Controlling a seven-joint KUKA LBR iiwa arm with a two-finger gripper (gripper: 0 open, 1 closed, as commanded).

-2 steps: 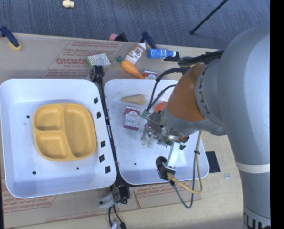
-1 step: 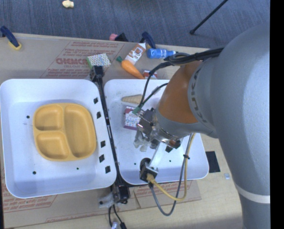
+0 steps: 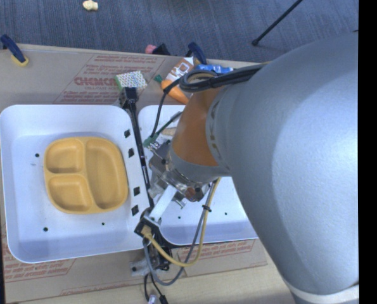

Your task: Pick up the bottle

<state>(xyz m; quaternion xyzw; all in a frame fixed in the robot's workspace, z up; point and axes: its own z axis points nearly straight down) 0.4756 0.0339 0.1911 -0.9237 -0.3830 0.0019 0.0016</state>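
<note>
Grey carpet point(image 3: 175, 11) lies beyond the tabletop point(image 3: 49, 75), which is lined with printed card and carries two white bins. The left bin point(image 3: 17, 189) holds a yellow divided plate point(image 3: 85, 173). The right bin point(image 3: 232, 217) is largely covered by the arm point(image 3: 289, 170) reaching down over it.

At the far rim of the right bin, just beside the arm's orange band, an orange thing with white and blue markings shows. It is most likely the bottle point(image 3: 175, 75), though the arm hides much of it. I cannot tell whether it lies inside the bin or on the tabletop behind the rim.

By its look it is a small plastic bottle: light, fairly stiff, with smooth rounded sides that could slip or roll. A hold across the middle of the body, square to its length, seems safest — a neck or cap end would give less to bear on.

The pincer point(image 3: 174, 183) hangs below the wrist over the near left part of the right bin, apart from the bottle. How far open it is cannot be told from this angle — and nothing can be seen held in it.
</note>
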